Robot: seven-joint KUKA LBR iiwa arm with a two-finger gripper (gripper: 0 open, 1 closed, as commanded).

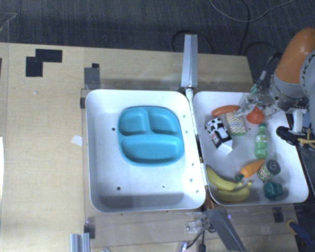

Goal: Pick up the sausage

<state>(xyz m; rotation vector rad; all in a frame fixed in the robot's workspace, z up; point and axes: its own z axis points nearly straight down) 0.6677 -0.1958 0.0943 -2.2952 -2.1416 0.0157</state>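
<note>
gripper (pixel 253 100) low at far edge of right bin (pixel 302 193), finger state cannot be told, apparently lined up for the sausage (pixel 226 109), which lies free just to its left by the rim, near a red piece (pixel 255 116) and patterned block (pixel 235 124); left bin's tray (pixel 149 134) well apart.

Sausage (pixel 225 110) hemmed by bin wall (pixel 220 93) and packet (pixel 235 123)

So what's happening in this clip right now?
A grey robot arm reaches in from the right, its hand low over the far end of the right bin, beside the sausage. The sausage lies on the bin floor, not lifted. A blue divided plate sits in the left bin.
</note>
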